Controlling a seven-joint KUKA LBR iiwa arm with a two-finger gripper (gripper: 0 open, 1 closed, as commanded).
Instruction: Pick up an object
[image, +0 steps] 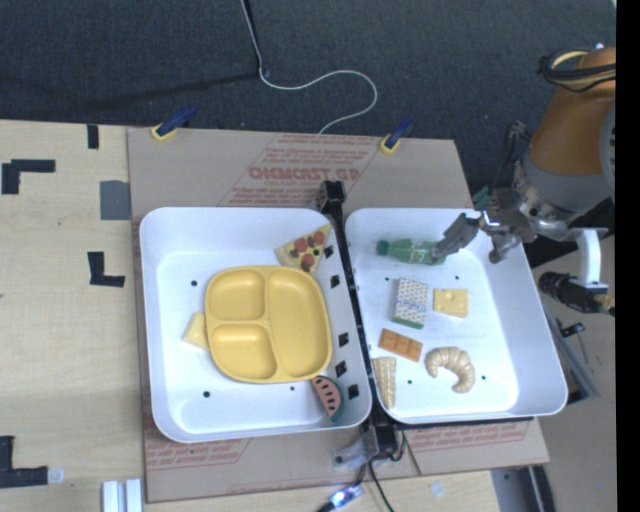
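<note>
White bins (165, 300) on bench, fingers (452, 240) touching green bottle (408, 250)

Bench (60, 330) bears cardboard sheet (290, 170) (two white bins (165, 300) atop).

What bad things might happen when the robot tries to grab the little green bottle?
1. The green bottle lies on its side, so it may roll or slip away as the gripper closes on it.
2. It sits near the back wall of the right bin, so the gripper could bump that rim.
3. The patterned block and the yellow cheese slice lie just in front; a pushed bottle might knock into them.
</note>
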